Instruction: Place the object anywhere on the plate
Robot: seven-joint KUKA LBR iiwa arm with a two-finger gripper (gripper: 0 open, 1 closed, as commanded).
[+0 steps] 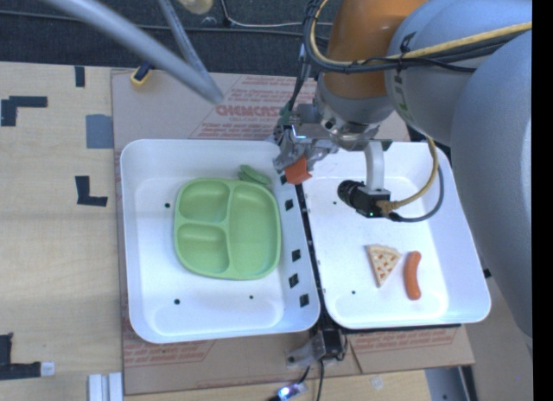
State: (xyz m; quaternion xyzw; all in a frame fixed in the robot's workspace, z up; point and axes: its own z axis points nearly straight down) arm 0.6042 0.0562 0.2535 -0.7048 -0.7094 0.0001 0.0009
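A pizza slice point(383, 263) and sausage point(413, 275) lie in the right bin point(458, 304); gripper point(294, 166) closed on an orange piece point(296, 171) beside the green plate point(228, 226).

A pale green plate point(228, 228) lies in the white left bin point(147, 304), while the white right bin point(449, 308) holds a tan, dotted wedge point(383, 263) and a red-orange sausage point(413, 275) near its front edge.

red print on cardboard sheet point(251, 97), unreadable.
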